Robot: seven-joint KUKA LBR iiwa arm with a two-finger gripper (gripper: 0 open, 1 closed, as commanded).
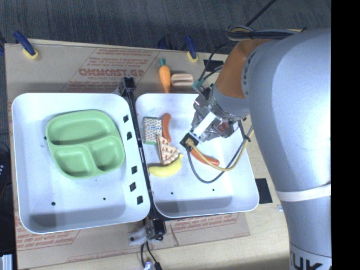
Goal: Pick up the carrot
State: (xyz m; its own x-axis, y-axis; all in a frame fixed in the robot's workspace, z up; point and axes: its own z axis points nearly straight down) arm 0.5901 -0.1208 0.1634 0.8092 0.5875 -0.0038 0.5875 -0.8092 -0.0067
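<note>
An orange carrot (163, 77) with a green top lies on the cardboard just behind the right bin's (242, 190) far rim, outside the bin. My gripper (201, 107) hangs over the right bin's far right part, to the right of the carrot and apart from it. The wrist and arm cover most of the gripper. A thin orange-red piece (207, 160) lies in the bin below the wrist, partly under the yellow cable.
A tan and pink bun-like piece (181, 80) lies beside the carrot. In the right bin are a sausage (166, 125), a patterned square (152, 130), a waffle wedge (167, 149) and a banana (166, 170). The left bin (28, 167) holds a green divided plate (84, 142).
</note>
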